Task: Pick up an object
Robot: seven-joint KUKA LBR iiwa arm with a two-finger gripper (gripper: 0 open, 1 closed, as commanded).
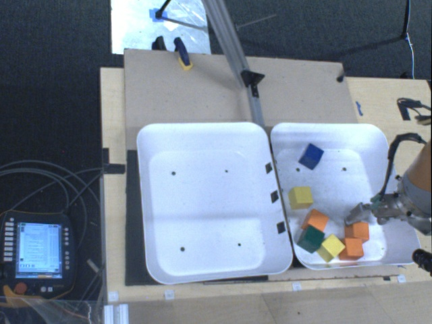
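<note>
Several small blocks lie in the right bin. A blue block sits near its far side and a yellow block near its left wall. Clustered at the front are an orange block, a green block, a second yellow block and two more orange blocks. My gripper comes in from the right edge, low over the bin, just above the upper of those two orange blocks. Nothing is visibly held.
The left bin lies beside the right one, joined by a row of dark clips. A metal pole slants over the far board. A teach pendant with cables lies left of the bench.
</note>
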